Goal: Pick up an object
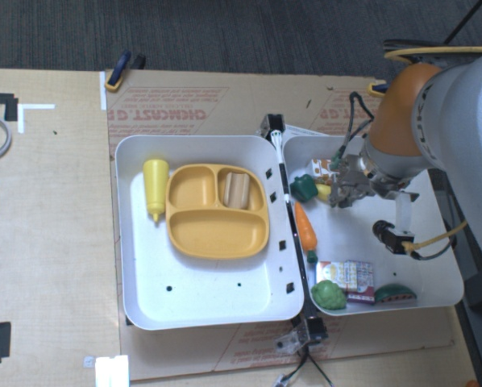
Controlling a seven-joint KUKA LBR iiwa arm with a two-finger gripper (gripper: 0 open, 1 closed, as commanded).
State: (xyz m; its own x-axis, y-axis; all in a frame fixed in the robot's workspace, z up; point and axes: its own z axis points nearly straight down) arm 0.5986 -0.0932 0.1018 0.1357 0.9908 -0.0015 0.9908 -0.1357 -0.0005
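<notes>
- Plywood worktop (56, 240) under a slanted overhead camera, with dark carpet beyond its far edge, carries two shallow white bins side by side.
- Jaws (343, 193) sit low in the right bin (434, 293), near its far left corner; whether they are open or closed cannot be told, and nothing is visibly between them.
- Just beside them lie a small green toy (304, 187) and a yellow piece (325, 189), the likeliest targets, judging by where the arm has come down.
- Further out along the bin's left wall lies an orange carrot (305, 227); nearer the camera are a printed packet (347, 278), a green leafy vegetable (330, 294) and a dark green piece (396, 293). All seem scattered loosely for picking.
- Left bin (201, 305) holds a yellow divided tray (217, 232) with a tan block (237, 190) in one compartment, and a yellow bottle (155, 186) touching the tray's left rim.
- Arm (459, 111) reaches in from the right, orange band above the wrist, wrist angled down towards the corner.
</notes>
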